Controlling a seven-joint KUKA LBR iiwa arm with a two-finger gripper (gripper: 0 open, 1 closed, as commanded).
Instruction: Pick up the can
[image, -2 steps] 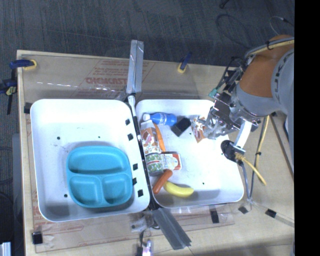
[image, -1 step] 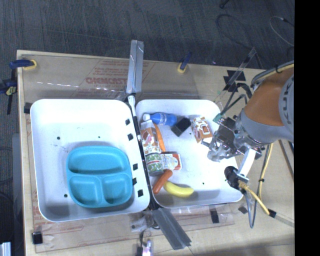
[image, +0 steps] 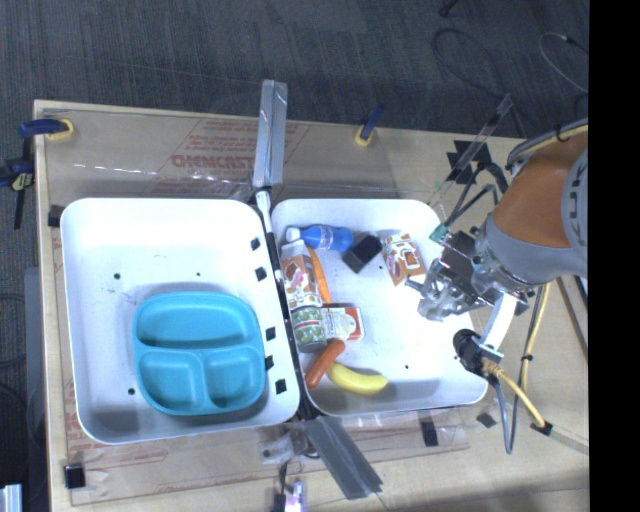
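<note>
A can (image: 322, 325) with a green and white label lies on its side near the left wall of the right bin (image: 400, 215). An orange and white container (image: 298, 278) lies just above it, touching it. My gripper (image: 438, 298) hangs over the right side of the same bin, well to the right of the can and apart from it. Bare bin floor lies between them. The grey wrist and the orange band (image: 535, 205) reach in from the right edge.
The right bin also holds a blue bottle (image: 325, 238), a black block (image: 361, 252), a small orange and white carton (image: 403, 258), a reddish sausage-shaped piece (image: 323, 364) and a banana (image: 358, 379). A blue divided tray (image: 198, 352) lies in the left bin (image: 110, 250).
</note>
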